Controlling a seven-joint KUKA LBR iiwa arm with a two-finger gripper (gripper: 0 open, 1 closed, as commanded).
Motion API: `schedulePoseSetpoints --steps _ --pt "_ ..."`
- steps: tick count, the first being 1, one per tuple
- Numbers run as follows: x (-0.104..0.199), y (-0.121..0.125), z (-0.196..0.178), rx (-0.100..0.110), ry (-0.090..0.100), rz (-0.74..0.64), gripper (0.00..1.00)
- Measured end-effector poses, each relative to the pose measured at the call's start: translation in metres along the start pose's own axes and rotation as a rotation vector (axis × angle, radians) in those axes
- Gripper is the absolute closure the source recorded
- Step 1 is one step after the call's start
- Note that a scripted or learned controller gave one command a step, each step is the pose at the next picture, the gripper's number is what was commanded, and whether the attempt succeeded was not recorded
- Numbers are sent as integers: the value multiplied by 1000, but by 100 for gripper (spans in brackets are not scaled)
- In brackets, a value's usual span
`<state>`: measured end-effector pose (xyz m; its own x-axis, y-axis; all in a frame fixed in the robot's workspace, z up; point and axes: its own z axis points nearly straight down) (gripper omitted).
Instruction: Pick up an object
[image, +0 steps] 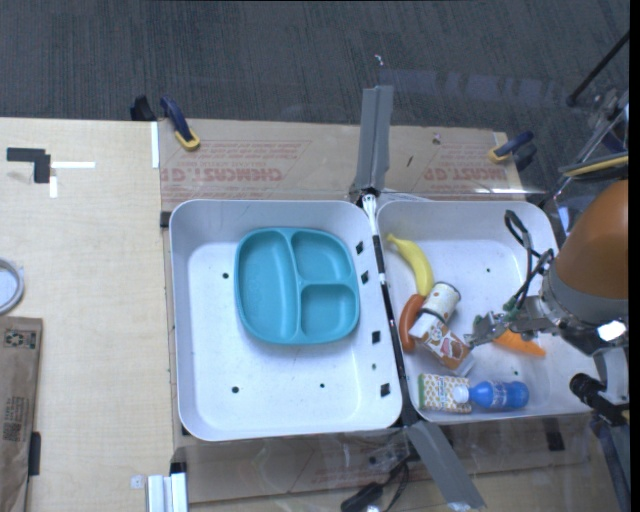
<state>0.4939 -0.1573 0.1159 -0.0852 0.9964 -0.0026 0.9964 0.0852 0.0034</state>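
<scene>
The right bin (470, 245) holds a yellow banana (414, 264), a small white jar with a dark lid (436, 305), a curved orange-red piece (406, 326), a printed snack packet (447, 346), an orange carrot (523, 343), a blue bottle (498, 396) and a greenish packet (434, 386). My gripper (488, 327) hangs low over the middle of this bin, just left of the carrot and right of the snack packet. The grey and orange arm (598, 250) covers the bin's right side.
In the left bin (205, 340) lies a teal divided plate (297, 285). A grey post (375, 140) stands behind the wall between the bins. Clamps sit on the cardboard at the back. A tape roll (6, 288) lies at the far left.
</scene>
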Motion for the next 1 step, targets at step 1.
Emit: schedulePoseSetpoints --steps 1 --pt "-2 0 -9 0 -2 5 100"
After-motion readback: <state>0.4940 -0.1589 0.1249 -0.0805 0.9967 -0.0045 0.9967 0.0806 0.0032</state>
